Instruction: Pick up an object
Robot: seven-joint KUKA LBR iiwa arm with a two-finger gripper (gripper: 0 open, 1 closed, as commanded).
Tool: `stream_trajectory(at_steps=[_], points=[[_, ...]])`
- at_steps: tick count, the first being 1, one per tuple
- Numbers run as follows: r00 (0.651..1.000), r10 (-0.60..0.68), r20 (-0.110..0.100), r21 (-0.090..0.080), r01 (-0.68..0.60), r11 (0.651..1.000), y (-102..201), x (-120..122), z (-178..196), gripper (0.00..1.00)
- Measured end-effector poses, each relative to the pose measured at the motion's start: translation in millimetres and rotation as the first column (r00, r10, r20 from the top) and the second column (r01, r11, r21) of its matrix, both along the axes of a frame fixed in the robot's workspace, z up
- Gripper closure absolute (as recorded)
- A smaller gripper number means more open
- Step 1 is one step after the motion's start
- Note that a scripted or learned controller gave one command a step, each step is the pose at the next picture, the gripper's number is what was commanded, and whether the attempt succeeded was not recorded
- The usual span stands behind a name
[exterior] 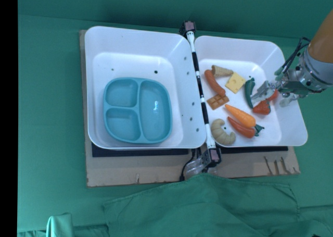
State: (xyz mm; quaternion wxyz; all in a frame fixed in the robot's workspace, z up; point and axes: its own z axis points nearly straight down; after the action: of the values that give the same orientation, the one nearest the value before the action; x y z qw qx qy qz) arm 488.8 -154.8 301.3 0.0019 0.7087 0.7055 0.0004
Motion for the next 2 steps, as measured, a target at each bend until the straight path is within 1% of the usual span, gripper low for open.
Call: stream_trajectory(at_steps=[1, 2], points=[[1.000, -0.001, -0.005, 0.000, 0.001, 1.000, -34, 39, -86, 0.00], [1.000, 0.003, 0.005, -0.003, -0.003, 1.000, -33, 97, -116, 0.00]])
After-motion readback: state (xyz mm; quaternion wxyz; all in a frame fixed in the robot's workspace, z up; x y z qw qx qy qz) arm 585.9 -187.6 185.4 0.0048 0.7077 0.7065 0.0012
